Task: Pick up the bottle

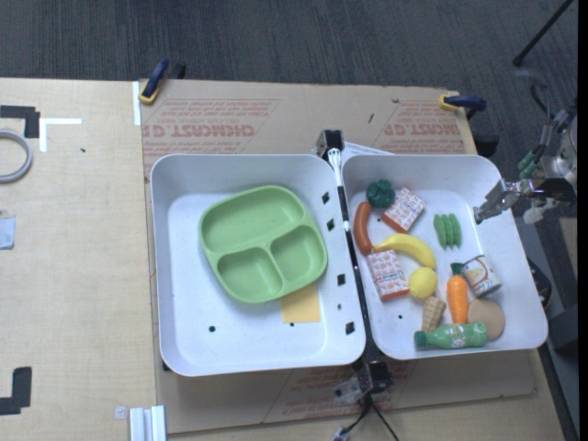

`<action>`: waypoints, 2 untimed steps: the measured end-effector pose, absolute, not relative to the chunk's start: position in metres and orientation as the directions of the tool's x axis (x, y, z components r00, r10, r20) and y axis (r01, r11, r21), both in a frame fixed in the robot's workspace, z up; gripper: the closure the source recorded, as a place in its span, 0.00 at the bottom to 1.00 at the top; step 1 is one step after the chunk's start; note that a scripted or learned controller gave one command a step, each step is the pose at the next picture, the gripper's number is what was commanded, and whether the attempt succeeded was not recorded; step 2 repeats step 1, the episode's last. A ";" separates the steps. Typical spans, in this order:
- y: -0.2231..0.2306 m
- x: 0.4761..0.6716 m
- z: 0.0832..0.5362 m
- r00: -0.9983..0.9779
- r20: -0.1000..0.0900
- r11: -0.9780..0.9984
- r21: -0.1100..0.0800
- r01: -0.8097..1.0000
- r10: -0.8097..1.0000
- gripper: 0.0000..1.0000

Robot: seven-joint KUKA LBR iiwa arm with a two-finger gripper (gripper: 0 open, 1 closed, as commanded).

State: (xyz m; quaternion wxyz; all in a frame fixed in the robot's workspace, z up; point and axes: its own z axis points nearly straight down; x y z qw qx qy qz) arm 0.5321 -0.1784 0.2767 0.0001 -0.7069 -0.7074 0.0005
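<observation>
Bottle [452,337] lying on its side at the near edge of the right bin [528,274] — untouched, w/ a cone [433,314] and carrot [457,299] crowding just behind it. Pickup not yet begun; approach, descent, grasp all remaining. Farther back, gripper [487,209] hanging at the bin's right rim, well apart from the bottle, gripping nothing — how wide it's standing can't be told.
</observation>
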 end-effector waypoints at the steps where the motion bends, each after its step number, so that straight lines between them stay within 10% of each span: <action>1: -0.179 0.533 0.286 -0.002 -0.001 0.002 -0.001 1.000 1.000 1.00; 2: -0.179 0.533 0.286 -0.002 -0.001 0.002 -0.001 1.000 1.000 1.00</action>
